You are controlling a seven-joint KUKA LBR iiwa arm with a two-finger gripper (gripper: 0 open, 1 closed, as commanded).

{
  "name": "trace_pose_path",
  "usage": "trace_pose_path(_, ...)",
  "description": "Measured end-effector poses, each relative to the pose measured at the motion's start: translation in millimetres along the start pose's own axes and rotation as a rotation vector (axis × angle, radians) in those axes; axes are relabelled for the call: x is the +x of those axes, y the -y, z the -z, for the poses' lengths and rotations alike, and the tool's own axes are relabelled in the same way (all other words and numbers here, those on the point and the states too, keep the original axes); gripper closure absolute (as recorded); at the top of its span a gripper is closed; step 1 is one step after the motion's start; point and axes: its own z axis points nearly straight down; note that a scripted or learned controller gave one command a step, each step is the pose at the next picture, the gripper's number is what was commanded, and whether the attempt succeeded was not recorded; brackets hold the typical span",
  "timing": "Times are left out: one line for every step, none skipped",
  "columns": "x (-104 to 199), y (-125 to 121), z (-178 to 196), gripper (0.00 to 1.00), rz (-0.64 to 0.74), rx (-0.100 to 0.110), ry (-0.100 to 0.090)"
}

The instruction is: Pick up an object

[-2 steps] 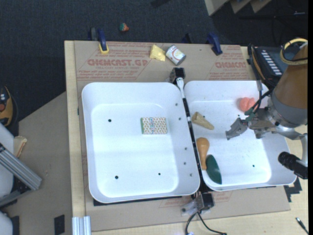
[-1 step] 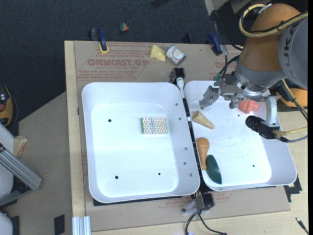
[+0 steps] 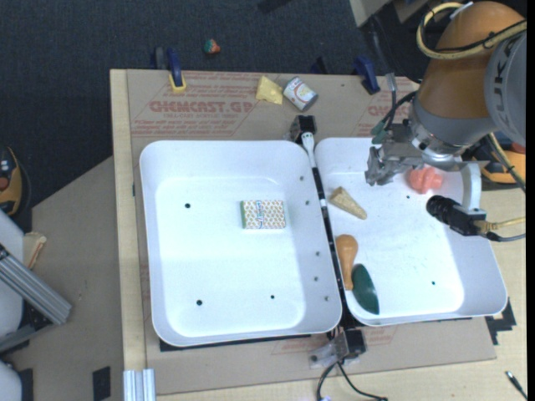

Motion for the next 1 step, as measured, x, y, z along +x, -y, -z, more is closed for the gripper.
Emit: trace_pose_path(64.6, 31.8, 154.8, 1.00, 0.009, -0.014, -0.004)
